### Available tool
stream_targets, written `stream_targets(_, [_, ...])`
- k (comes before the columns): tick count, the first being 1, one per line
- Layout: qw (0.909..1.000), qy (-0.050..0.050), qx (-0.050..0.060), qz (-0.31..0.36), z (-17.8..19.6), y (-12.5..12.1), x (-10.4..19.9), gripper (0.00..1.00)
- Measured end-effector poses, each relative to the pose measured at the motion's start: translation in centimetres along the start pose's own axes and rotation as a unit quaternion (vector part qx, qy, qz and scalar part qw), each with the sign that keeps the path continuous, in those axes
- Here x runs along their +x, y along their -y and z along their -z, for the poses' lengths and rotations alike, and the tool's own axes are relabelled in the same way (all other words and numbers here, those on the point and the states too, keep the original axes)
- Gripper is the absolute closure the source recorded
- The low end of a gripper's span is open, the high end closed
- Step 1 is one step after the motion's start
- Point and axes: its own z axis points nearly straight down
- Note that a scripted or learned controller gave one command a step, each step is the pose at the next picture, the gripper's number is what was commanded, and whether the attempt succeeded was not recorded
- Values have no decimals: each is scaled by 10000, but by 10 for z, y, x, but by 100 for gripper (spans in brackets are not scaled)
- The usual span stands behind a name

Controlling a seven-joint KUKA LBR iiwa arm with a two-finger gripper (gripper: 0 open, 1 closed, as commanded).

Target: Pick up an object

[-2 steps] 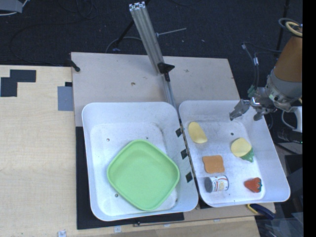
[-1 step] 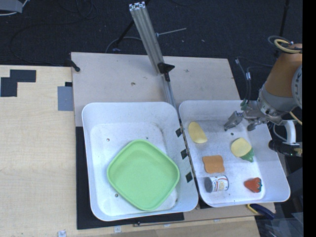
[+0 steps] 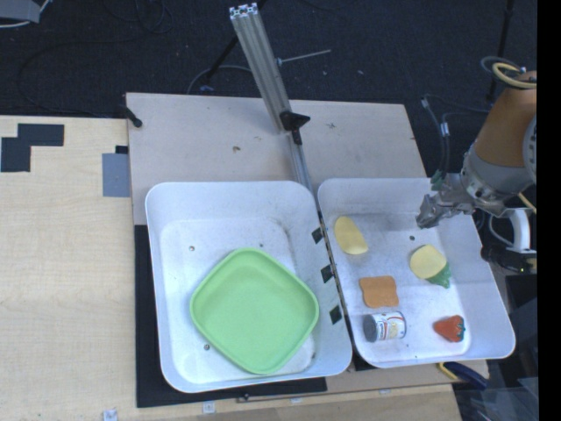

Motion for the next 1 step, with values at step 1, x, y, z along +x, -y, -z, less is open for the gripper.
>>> stream_targets(1, [10000,7,-20,0,60,0,-7,100])
